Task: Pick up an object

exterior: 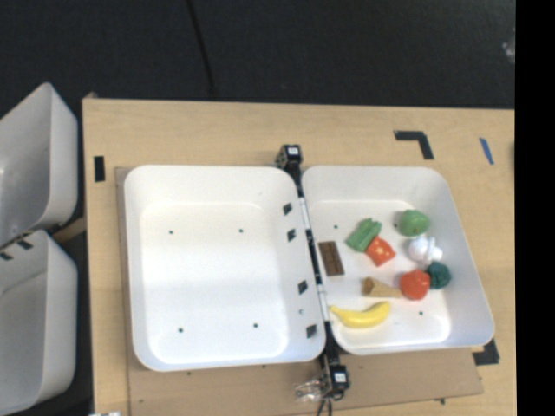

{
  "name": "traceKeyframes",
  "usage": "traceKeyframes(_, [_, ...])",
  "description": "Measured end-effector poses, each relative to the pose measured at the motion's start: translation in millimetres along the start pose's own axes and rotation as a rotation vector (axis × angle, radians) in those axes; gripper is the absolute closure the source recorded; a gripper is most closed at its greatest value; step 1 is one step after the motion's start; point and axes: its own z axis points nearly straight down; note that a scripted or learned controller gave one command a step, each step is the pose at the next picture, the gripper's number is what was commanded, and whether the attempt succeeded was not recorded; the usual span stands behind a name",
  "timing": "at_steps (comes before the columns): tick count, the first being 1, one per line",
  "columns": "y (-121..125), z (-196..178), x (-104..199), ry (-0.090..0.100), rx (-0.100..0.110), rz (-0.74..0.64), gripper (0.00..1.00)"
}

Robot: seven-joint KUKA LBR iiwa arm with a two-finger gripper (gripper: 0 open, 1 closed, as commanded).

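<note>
text: none legible | labels: none | numbers: none

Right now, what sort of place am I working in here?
Probably a lab pick-and-place bench: two shallow white bins clipped side by side on a wooden board, with toy food like a banana in one.

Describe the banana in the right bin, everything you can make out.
The banana is small, bright yellow and smooth, likely a plastic toy. It lies flat on the floor of the right bin, near the front left corner, close to the divider between the two bins. Its curve bows toward the front edge, with both tips turned up toward the back. The left tip looks slightly darker. It seems whole and undamaged. Nothing touches it: a small brown piece sits just behind it, apart, and a red tomato-like thing lies further right.
</note>
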Motion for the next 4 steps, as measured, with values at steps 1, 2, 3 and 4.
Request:
traceKeyframes(1, [0.0, 0.0, 0.0, 0.000, 0.000, 0.000, 1.00])
traceKeyframes(2, [-0.1, -0.3, 0.0, 0.000, 0.000, 0.000, 1.00])
traceKeyframes(3, [-0.1, -0.3, 0.0, 0.000, 0.000, 0.000, 1.00])
traceKeyframes(4, [-0.1, -0.3, 0.0, 0.000, 0.000, -0.001, 1.00])
